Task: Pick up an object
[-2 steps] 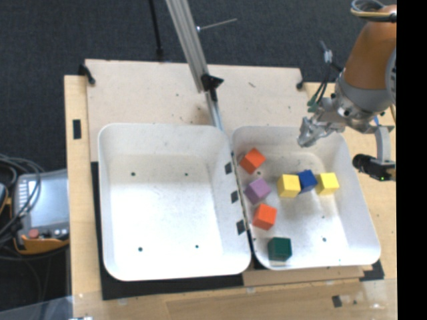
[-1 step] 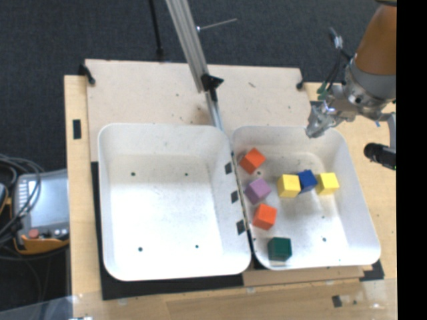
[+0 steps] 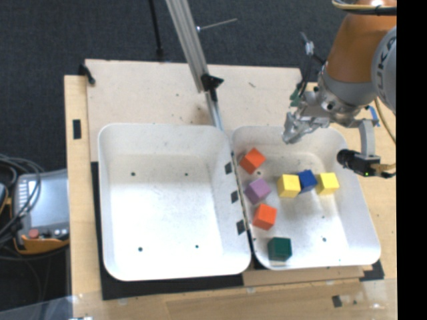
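While the left bin (image 3: 167,199) lies bare on the desk (image 3: 147,92), seven small cubes sit scattered in the right bin (image 3: 353,245), any one of them a candidate for the pick. From the divider outward: an orange cube (image 3: 252,160) near the bin's back-left corner, a purple cube (image 3: 257,190) just below it, a second orange cube (image 3: 265,216) nearer the front, and a green cube (image 3: 279,249) close to the front edge. Toward the middle, a yellow cube (image 3: 289,185), a blue cube (image 3: 307,179) and another yellow cube (image 3: 327,183) press together in a row.

They look like light, rigid blocks with flat, possibly slick faces, unlikely to break; two opposite side faces would offer the surest hold. The isolated green or orange cubes appear easier than the crowded trio, where neighbours block a finger's path.

Hovering over the bin's back edge, the gripper (image 3: 293,133) carries nothing visible, and whether its jaws are apart or together cannot be told. The bin floor seems smooth and shallow-walled, so a nudged cube could slide; room above is open, though a slanted metal rail (image 3: 190,42) stands at the divider.
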Available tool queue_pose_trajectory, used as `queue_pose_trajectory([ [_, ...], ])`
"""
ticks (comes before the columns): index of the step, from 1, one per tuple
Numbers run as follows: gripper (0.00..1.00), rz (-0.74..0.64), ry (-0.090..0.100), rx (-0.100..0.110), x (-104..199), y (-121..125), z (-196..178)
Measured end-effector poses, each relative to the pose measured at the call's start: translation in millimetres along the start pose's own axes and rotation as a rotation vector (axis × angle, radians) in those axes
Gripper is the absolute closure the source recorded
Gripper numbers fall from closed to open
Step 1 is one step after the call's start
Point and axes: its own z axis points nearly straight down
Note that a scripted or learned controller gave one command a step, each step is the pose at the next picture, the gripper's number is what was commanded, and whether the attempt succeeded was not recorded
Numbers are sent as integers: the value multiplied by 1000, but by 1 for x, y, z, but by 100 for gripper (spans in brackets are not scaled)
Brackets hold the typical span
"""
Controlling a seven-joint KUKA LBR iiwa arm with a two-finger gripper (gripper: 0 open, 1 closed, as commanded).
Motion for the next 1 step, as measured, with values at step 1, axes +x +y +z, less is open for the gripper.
queue_pose_trajectory([
  [1, 100, -2, 1, -1, 51, -3, -5],
])
